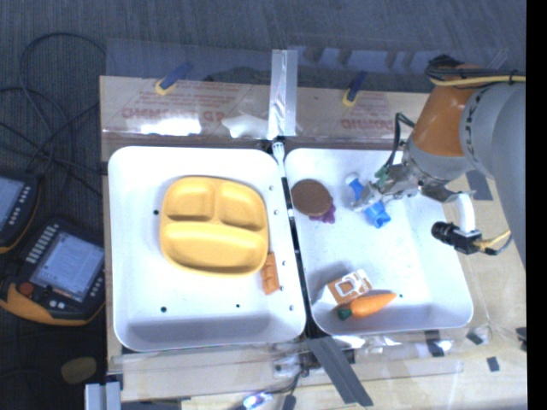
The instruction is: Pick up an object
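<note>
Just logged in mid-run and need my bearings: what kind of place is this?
Likely a robot lab test bench: two white bins with toy items such as a carrot, a teach pendant and cables on carpet.

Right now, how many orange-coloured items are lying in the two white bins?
3. A small orange block at the left bin's right wall; a toy carrot and an orange-and-white carton near the right bin's front. The gripper may hide more.

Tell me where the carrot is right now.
The carrot lies in the right bin, near its front edge in the camera view, touching the small orange-and-white box just behind it.
</note>
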